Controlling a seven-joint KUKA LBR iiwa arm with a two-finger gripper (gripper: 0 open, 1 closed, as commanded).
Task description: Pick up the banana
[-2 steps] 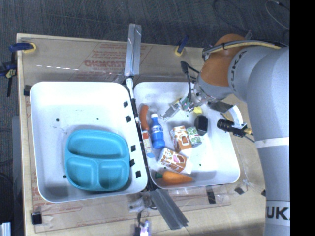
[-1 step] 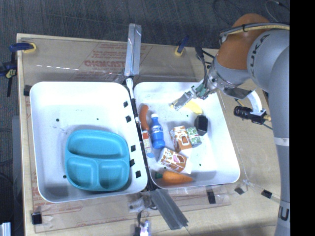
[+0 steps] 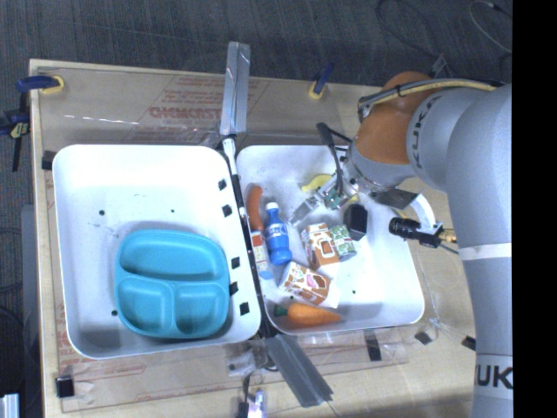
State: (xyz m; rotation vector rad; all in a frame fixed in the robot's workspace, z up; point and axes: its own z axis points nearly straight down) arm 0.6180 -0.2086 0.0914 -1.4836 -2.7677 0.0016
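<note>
Hand: down in the right bin, just beside the banana; can't tell its state from here.
Banana: yellow, near the right bin's far wall, partly hidden by the hand.
Neighbours: blue bottle, carrot, two snack cartons.
Left bin: carries a blue divided tray.

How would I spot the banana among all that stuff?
Look in the right-hand white bin, toward its far side, just under the gripper. The banana is a small yellow curve partly hidden there, the only yellow item; the carrot nearby is orange.
</note>
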